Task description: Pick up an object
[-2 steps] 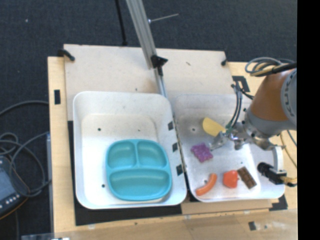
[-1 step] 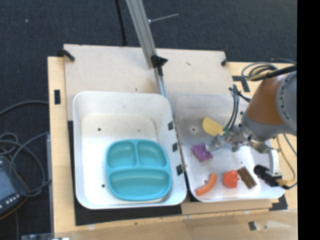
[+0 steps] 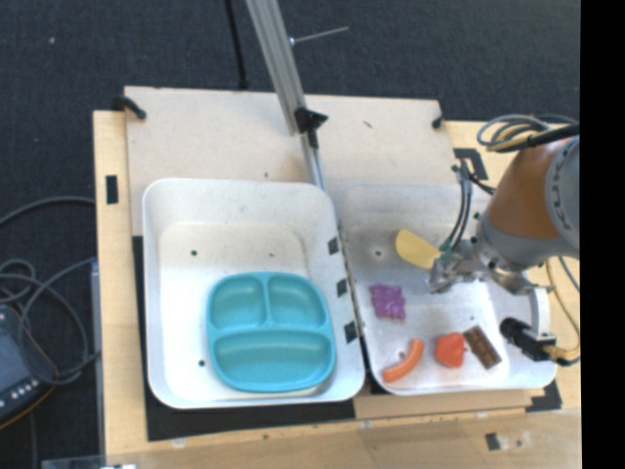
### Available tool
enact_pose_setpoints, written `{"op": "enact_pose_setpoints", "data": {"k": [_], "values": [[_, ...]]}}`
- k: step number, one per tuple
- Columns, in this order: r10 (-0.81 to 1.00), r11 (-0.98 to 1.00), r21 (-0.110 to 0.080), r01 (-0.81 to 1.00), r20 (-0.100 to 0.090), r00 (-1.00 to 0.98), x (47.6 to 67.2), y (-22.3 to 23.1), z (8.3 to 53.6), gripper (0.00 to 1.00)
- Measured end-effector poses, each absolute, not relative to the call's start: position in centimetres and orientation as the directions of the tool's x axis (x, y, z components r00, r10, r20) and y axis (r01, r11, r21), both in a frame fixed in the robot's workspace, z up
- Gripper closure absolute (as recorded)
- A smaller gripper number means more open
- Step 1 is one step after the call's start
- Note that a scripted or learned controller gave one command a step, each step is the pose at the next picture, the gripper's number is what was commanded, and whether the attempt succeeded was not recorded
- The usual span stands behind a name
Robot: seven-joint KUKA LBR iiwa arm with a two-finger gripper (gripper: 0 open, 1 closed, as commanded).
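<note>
Gripper (image 3: 444, 277) hangs low over the right bin (image 3: 376, 213), just beside the yellow piece (image 3: 416, 248); whether its jaws are spread or pressed together I cannot tell. Purple item (image 3: 388, 301), orange carrot (image 3: 403, 360), red object (image 3: 449, 350) and brown block (image 3: 481, 347) lie nearer the front. A teal divided plate (image 3: 269, 332) rests in the left bin (image 3: 171, 262).

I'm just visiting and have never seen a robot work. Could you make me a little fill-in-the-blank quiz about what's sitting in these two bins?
1. The blue divided tray lies in the ____ bin of the camera view.
2. The tray has ____ compartments.
3. The gripper is over the right bin, next to the ____ object.
4. The purple object lies between the yellow object and the ____ carrot-like piece.

Missing words: left; three; yellow; orange
</note>
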State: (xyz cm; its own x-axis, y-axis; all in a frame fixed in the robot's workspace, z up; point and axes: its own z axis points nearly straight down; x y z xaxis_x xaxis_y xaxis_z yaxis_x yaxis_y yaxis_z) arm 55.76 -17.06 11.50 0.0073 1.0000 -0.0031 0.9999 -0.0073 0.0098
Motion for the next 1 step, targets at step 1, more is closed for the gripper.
{"op": "enact_pose_setpoints", "data": {"k": [1], "values": [[1.0,-0.007,0.006,1.0,-0.002,0.007,55.07,-17.17,16.32,1.0]]}}
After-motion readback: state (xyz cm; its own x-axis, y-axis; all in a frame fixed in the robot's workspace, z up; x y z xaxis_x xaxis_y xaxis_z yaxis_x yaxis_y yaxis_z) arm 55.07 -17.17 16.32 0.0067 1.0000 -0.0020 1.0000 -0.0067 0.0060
